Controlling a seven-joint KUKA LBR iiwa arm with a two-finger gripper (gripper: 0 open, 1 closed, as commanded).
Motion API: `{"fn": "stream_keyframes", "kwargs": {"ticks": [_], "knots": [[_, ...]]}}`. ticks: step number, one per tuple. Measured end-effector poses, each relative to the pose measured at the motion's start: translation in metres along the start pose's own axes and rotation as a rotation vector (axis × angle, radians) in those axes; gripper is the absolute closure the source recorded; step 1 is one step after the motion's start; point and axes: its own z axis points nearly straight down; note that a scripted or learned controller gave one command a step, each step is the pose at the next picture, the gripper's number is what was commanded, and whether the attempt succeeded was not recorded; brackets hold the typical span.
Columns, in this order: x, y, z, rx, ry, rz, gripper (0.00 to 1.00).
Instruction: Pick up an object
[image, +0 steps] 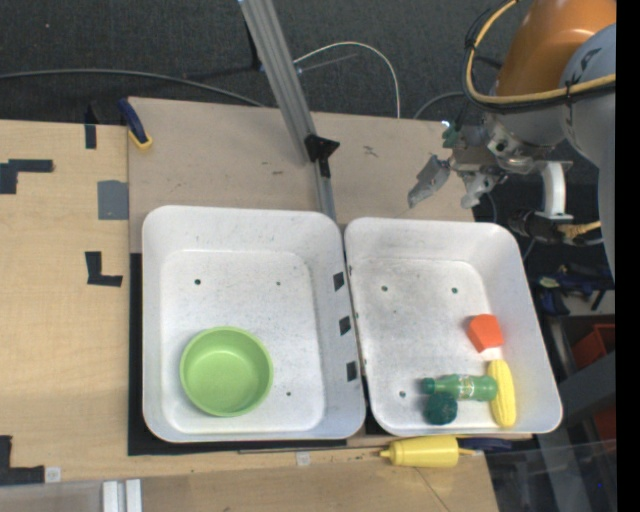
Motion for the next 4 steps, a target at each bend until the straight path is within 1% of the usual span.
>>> {"fn": "stream_keyframes", "kwargs": {"ticks": [1,3,4], "knots": [[0.0,0.0,0.0,0.0,0.0,0.0,0.0],[0.004,-0.012,0.091,0.004,-0.001,0.001,0.0],[0.007,-0.011,0.156,0.006,0.0,0.0,0.0]]}}
